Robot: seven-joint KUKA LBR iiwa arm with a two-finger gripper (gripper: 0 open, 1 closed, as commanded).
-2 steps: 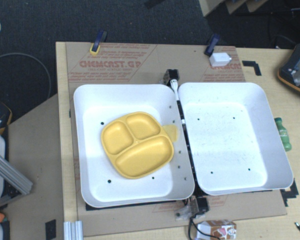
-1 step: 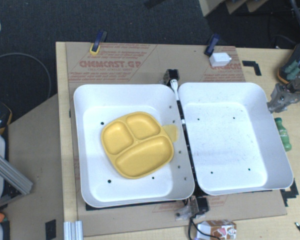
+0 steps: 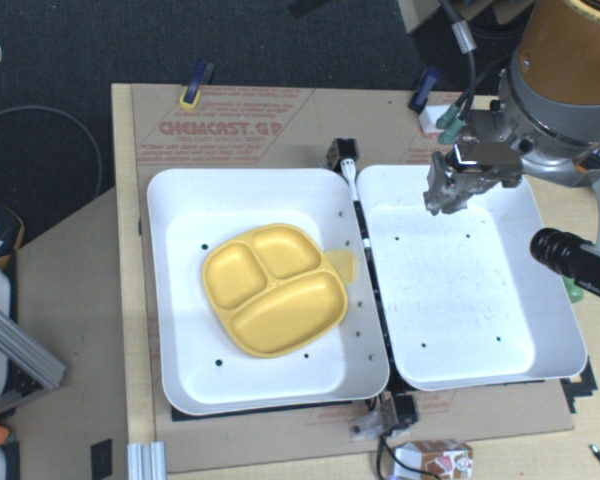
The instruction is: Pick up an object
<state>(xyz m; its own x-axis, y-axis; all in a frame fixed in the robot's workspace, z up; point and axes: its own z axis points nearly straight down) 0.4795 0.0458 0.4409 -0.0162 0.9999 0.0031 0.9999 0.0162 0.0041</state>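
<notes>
My gripper [image 3: 444, 200]: it hangs over the far edge of the right bin [image 3: 480, 358], close to that bin's inner back corner. From this slant I cannot tell how it is set; nothing shows in its grasp.

The thing to pick: a yellow divided plate [image 3: 273, 288], three compartments, lying flat in the left bin [image 3: 175, 358]. It is the one loose object I see in either bin.

Where it sits: about the middle of its bin, leaning toward the divider side. Its small tab handle [image 3: 341, 264] points at the shared wall [image 3: 368, 268] between the bins and comes near it.

Which way from me: the plate lies to the view's left of my gripper and nearer the camera, on the other side of the wall. I am over the wrong bin.

Long axis: the plate is roughly rounded, stretched a little along the diagonal from its upper-left to its lower-right in the view. The single big compartment faces the near side.

What the move turns on, as I judge it: I must cross the wall and come down on a rim, and the tab side is the closest to me. The flat broad face offers no pinch, so an edge is probably my only chance.
</notes>
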